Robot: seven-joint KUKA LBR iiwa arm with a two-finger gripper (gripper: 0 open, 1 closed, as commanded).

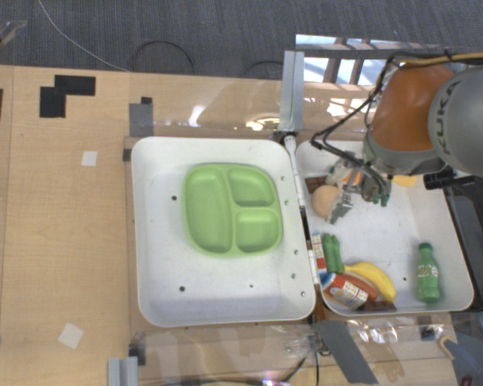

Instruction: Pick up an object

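My gripper (361, 197) hangs over the upper left part of the right bin (447, 240), open, with nothing between its fingers. One fingertip (341, 207) is just right of a tan round object (324, 200) lying near the bin's left wall. Lower in the same bin lie a green stick-shaped item (332, 253), a banana (375, 279), a red and white can (348, 293) and a green bottle (427, 272). A small yellow piece (404, 181) peeks out under the wrist.
The left bin (157, 215) holds a green divided plate (231, 208). A metal divider (303, 215) separates the two bins. The arm's grey and orange body (423, 111) covers the right bin's upper right corner. Cables loop above the gripper.
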